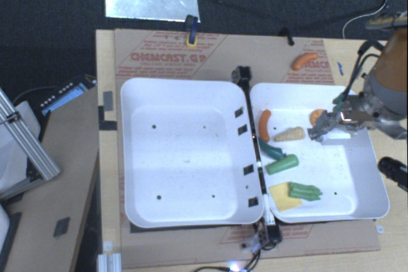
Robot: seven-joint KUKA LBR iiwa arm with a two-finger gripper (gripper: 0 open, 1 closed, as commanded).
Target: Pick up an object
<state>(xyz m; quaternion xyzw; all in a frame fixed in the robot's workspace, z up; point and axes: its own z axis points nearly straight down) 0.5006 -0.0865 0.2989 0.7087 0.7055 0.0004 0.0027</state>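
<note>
We've got the tool (322, 127) hanging low over the right bin (363, 165), near its far edge, with the grey arm (382, 105) coming in from the right. Honestly we can't tell from this angle how the tool is set, it's just a dark blob at the tip, and we don't see anything caught in it.

Just beside the tool, on the far side, sits a small orange piece (316, 116), partly tucked behind the tool. A bit toward the bin's left edge there's a tan, bumpy piece (290, 134) that looks like a toy corn cob or bread, lying on its side. Next to that, right along the left wall, is an orange-red sausage-shaped thing (264, 124) running far to near.

Moving toward the near side of the bin we have a dark teal piece (270, 151), then a green cucumber-looking piece (282, 164) touching or nearly touching it. In the near left corner there's a flat yellow wedge (284, 196) with a green pepper-like piece (305, 190) resting on its right edge.

The left bin (185, 150) sits flush against the right one, black clips along the seam. Both rest on a cardboard sheet (166, 51) on the bench (70, 156). Another orange sausage-shaped toy (305, 61) lies on the cardboard past the right bin's far edge, and a yellow and blue clamp (191, 32) grips the cardboard's far edge.
</note>
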